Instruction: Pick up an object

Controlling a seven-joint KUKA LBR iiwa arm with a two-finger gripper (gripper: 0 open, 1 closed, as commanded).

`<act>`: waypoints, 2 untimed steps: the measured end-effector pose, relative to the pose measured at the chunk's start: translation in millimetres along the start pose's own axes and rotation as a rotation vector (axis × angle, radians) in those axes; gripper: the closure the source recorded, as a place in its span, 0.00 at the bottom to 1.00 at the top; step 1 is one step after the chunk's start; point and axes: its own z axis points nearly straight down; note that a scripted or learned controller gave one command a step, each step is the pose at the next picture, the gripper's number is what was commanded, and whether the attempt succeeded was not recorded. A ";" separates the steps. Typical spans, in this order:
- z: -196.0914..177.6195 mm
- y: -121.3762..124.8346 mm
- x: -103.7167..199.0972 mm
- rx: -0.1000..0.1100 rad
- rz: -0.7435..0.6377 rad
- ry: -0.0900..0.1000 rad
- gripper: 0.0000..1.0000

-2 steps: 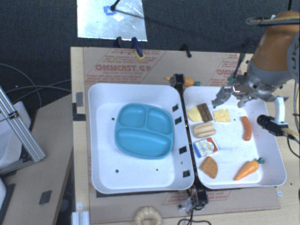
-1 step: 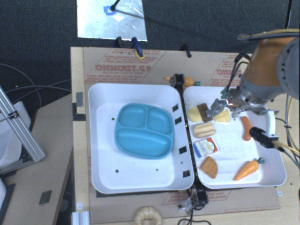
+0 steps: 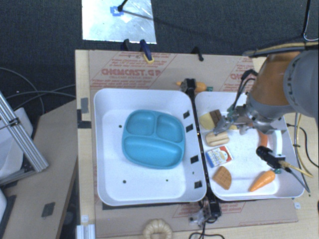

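Observation:
My gripper (image 3: 224,125) hangs low over the upper left of the right bin (image 3: 287,169). It is right beside a brown block (image 3: 215,117) and a yellow piece (image 3: 206,120), just above a pale bread roll (image 3: 217,139). Whether it touches any of them is unclear. Further forward in the same bin lie a red and blue packet (image 3: 219,156), a tan waffle-like piece (image 3: 222,177) and an orange carrot (image 3: 262,180). A small red item (image 3: 263,139) shows partly under the wrist.
The left bin (image 3: 107,133) holds a blue divided plate (image 3: 153,138). The bins' shared wall (image 3: 198,148) runs just left of the gripper. A small yellow item (image 3: 200,87) sits behind the bins on the cardboard. The arm covers the right bin's upper right.

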 end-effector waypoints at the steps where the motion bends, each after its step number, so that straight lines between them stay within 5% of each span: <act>1: 43.8 1.6 0.0 -0.004 0.000 0.000 0.00; 2: 29.9 4.0 0.2 -0.012 0.000 0.000 1.00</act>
